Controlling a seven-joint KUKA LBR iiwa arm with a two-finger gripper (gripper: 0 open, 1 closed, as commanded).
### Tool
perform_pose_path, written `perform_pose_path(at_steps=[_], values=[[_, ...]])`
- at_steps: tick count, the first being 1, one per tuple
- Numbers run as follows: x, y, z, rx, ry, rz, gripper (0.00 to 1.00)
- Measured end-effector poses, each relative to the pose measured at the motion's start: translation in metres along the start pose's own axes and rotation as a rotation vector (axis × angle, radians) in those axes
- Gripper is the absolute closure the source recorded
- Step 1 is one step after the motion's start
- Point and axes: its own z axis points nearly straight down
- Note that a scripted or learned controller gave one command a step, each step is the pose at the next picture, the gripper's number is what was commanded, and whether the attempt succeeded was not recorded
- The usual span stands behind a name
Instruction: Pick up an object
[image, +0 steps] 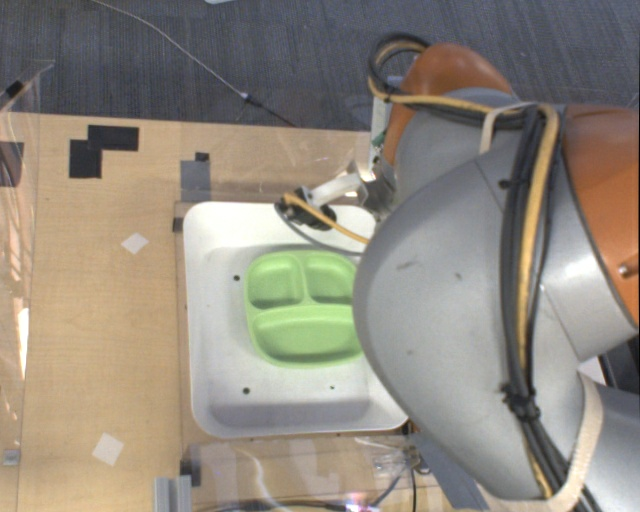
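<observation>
Over the bin (205, 330): arm (480, 300) hides the right part.
Gripper: cannot tell its state.
Green tray (295, 315): right edge covered.

My arm (480, 300) is showing rounded grey shells with orange bands (455, 70) — black and tan cables (525, 260) are running along it, strapped by pale ties (590, 440); a yellow wire (330, 222) is trailing from a white fitting.

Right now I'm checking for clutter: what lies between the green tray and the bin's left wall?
Bare white bin floor, in the camera view: nothing lies between the green tray and the bin's left wall.
</observation>
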Motion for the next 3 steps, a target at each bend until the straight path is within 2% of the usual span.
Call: perform_pose_path(at_steps=[1,2,3], values=[[-0.106,-0.002,0.001,0.002,-0.001,-0.088,1.0],[-0.067,-0.066,0.068,0.001,-0.002,-0.177,1.0],[-0.105,-0.065,0.072,0.001,0.003,-0.51,1.0]])
